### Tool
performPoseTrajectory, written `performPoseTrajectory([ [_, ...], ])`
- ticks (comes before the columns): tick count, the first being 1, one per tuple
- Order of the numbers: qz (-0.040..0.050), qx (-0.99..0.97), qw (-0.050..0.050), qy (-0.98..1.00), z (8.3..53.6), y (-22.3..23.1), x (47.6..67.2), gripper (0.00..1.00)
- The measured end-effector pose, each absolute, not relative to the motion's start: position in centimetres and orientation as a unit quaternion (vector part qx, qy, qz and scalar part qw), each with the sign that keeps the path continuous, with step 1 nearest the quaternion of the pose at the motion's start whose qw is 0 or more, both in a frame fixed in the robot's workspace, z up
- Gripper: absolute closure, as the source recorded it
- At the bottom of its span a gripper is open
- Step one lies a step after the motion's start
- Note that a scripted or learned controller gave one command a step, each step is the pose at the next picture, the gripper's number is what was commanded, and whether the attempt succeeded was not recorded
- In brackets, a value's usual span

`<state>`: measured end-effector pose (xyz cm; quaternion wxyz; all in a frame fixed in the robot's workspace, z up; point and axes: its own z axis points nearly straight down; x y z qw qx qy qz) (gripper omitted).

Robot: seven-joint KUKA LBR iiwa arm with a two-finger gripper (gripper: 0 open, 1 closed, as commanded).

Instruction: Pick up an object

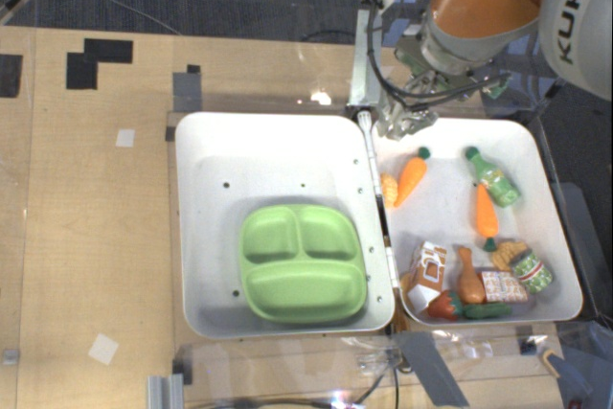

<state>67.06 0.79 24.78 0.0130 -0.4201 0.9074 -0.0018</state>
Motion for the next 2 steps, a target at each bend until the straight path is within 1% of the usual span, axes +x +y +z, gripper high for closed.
performPoseTrajectory([
  [2, -0.0030, -0.419, 0.025, 0.908, 27.6, 1.1, 67.5, 1.00],
])
